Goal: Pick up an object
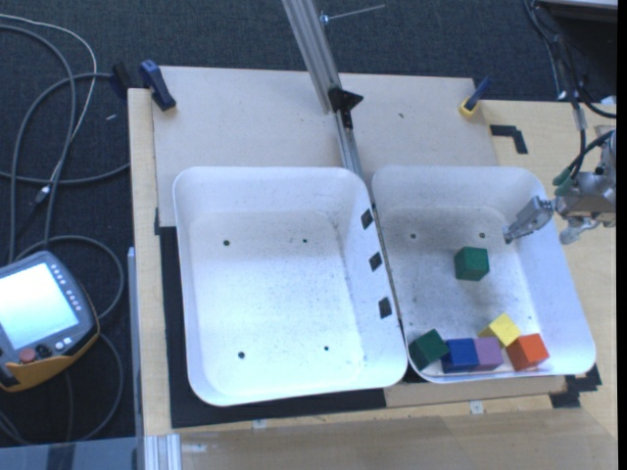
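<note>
Hand [521, 221] poised over the right bin's far right side, carrying nothing; whether it is spread or pressed together cannot be told.

Nearest the camera, along the front wall of the right-hand shallow white plastic bin [563, 280], sit five small cubes in a cluster: a dark green cube [428, 347], a blue cube [458, 354] touching a purple cube [488, 352], a yellow cube [504, 329] just behind, and an orange cube [528, 351] at the end. Farther back, a lone green cube [471, 263] stands apart near the bin's middle, just below and left of the hand. The step looks like approach before a grasp; the next move likely calls for shifting over that lone cube and descending. The left-hand shallow white bin [201, 192] lies beside it on the pale wooden tabletop [245, 116].
</note>
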Robot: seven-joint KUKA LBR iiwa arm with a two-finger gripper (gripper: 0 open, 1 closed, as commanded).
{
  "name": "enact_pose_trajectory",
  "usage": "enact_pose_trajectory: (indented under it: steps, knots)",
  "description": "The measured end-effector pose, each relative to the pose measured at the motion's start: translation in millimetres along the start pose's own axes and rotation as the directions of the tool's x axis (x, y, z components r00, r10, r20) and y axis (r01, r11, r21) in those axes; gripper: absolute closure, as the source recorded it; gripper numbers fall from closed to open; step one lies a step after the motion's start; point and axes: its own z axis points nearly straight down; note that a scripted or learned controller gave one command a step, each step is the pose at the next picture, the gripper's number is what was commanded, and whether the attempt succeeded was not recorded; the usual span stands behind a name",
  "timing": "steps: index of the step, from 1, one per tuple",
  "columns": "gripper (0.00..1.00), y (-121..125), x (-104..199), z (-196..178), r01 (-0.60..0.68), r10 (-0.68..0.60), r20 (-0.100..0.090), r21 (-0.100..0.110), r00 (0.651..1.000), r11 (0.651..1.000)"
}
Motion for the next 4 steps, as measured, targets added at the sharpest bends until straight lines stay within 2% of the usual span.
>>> enact_pose_trajectory:
  steps: [1, 2, 3, 4]
  knots:
    - [0.00, 47.2, 27.9, 92.4, 0.003, -0.003, -0.003, 0.008, 1.000, 1.000]
    - [0.00, 49.4, 35.5, 154.3, -0.001, 0.002, 0.007, -0.017, 1.000, 1.000]
    - [0.00, 60.4, 62.3, 136.1, 0.004, -0.004, 0.000, -0.004, 1.000, 1.000]
    - [0.00, 14.2, 60.6, 107.8, -0.001, 0.001, 0.000, 0.002, 1.000, 1.000]
